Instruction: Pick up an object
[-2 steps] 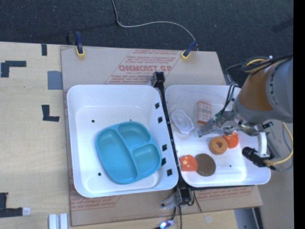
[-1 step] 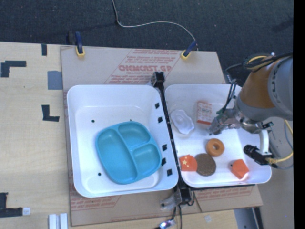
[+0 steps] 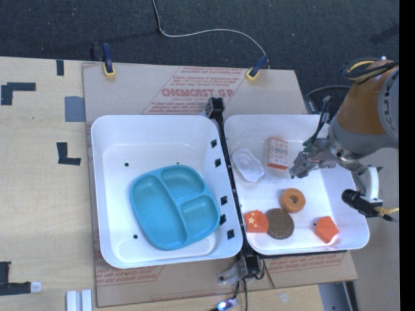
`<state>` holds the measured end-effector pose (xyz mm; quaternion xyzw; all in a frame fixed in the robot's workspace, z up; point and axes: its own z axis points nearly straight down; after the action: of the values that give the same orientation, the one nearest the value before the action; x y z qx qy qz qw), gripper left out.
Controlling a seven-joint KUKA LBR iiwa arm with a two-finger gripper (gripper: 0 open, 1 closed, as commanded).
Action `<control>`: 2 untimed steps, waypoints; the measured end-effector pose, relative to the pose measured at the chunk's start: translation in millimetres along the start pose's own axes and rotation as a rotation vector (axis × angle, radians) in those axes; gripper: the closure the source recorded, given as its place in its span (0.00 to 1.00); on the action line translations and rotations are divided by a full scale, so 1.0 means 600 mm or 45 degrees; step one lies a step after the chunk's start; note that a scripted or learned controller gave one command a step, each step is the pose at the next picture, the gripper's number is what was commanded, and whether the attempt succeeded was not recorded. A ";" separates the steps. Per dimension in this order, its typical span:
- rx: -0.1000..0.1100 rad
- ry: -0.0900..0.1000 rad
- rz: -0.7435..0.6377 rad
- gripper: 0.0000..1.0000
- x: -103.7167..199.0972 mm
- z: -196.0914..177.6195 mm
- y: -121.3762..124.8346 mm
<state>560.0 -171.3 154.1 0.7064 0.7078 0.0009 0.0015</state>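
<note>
We see both bins: left bin (image 3: 104,173) and right bin (image 3: 343,238) smooth white plastic, slight sheen. Blue tray (image 3: 174,206) glossy moulded plastic. Brown board (image 3: 194,92) under bins matt cardboard, printed red. Table (image 3: 39,193) pale wood-look, matt. Clear wrapper (image 3: 248,164) looks thin, shiny film. Dark round disc (image 3: 280,224) rough, matt.

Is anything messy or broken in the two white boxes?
Nothing looks broken or spilled. The blue tray lies a bit crooked in the left bin; the doughnut and the other small things sit loose in the right bin.
</note>
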 end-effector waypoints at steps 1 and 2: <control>0.000 0.000 0.000 1.00 0.001 -0.071 -0.001; 0.000 0.000 0.000 1.00 0.002 -0.135 0.001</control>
<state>560.2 -170.1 235.1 0.7065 0.7077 0.0008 0.0017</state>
